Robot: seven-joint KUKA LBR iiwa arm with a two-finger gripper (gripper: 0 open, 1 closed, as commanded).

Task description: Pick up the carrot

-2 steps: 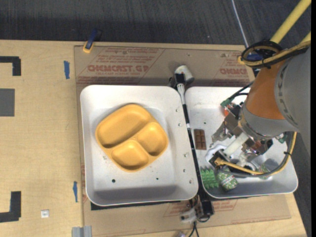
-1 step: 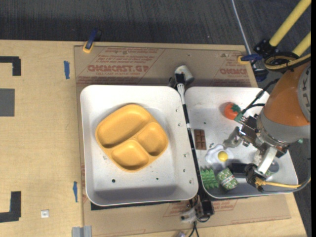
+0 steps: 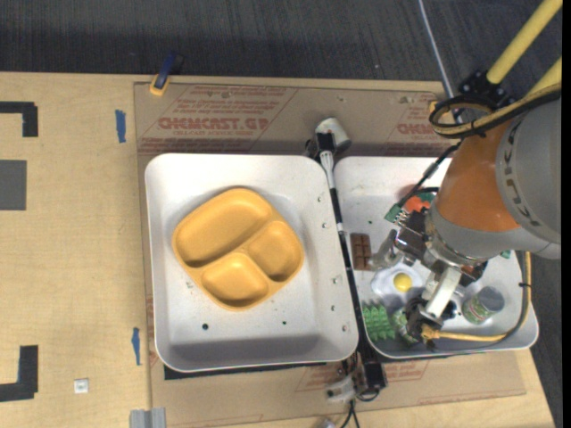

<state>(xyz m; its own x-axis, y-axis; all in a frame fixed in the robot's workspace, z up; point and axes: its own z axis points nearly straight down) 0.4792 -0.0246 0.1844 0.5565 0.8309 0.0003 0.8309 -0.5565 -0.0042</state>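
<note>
The carrot lies in the right bin, towards its back. I see only its green top and a bit of orange-red, since the arm's orange band covers the rest. My gripper hangs low over the middle of the right bin, just in front of the carrot and above a fried-egg toy. Nothing shows between its tips.
A brown chocolate bar lies by the right bin's left wall. A green studded block sits at the bin's front and a small can at its front right. The left bin holds a yellow divided plate.
</note>
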